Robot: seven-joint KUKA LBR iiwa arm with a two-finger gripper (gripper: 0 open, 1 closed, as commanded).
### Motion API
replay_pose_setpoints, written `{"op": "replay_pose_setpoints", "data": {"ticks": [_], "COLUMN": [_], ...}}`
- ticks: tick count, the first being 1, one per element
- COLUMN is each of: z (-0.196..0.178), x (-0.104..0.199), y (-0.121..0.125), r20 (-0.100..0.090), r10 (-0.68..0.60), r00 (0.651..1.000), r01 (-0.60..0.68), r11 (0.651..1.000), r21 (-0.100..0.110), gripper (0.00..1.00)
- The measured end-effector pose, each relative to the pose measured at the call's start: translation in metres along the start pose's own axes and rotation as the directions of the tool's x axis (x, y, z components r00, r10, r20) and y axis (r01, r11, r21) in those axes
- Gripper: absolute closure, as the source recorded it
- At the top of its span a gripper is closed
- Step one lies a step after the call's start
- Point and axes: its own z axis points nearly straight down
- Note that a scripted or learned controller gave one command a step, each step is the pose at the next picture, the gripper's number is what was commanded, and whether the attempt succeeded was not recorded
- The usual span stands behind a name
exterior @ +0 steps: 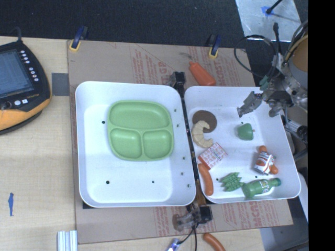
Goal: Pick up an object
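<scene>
Gripper (250,104) hangs over the right bin (228,94), near its far right corner, on the arm (291,85) that comes in from the right. Its dark fingers point left and slightly down; from where I stand I cannot tell how far apart they are, and nothing is seen between them.

Just in front of it lies a green pepper (245,132), apart from the fingers. Along the bin's right edge sits a small can (265,161) with a red and white label. At the near right corner a green bottle (261,187) lies on its side, with a green leafy toy (231,181) just to its left. A red sausage (205,179) lies along the left edge near the front. Next to it, further in, is a red and white packet (212,154), and beyond that a brown and tan ring-shaped piece (203,126), close to the left edge.

The left bin (94,156) carries a green divided plate (140,130), lying flat toward its far side.

On the bench beyond the right bin's far left corner lies an orange carrot (201,73). Another orange piece (214,240) lies at the bench's near edge. A control pendant (21,87) with an orange rim rests at the bench's left edge.
</scene>
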Motion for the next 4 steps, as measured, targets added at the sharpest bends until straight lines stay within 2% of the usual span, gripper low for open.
{"op": "replay_pose_setpoints", "data": {"ticks": [1, 2, 3, 4], "z": [0.075, 0.187, 0.175, 0.065], "x": [-0.058, -0.070, -0.072, -0.059], "y": [0.037, 0.049, 0.049, 0.082], "r20": [0.002, 0.001, 0.003, 0.000], "r10": [0.000, -0.001, -0.004, 0.001], "r00": [1.000, 1.000, 1.000, 1.000], "r01": [0.000, 0.001, 0.004, -0.001], "r11": [1.000, 1.000, 1.000, 1.000], "r21": [0.003, 0.002, 0.000, -0.004], "gripper": [0.00, 0.00, 1.00, 1.00]}}
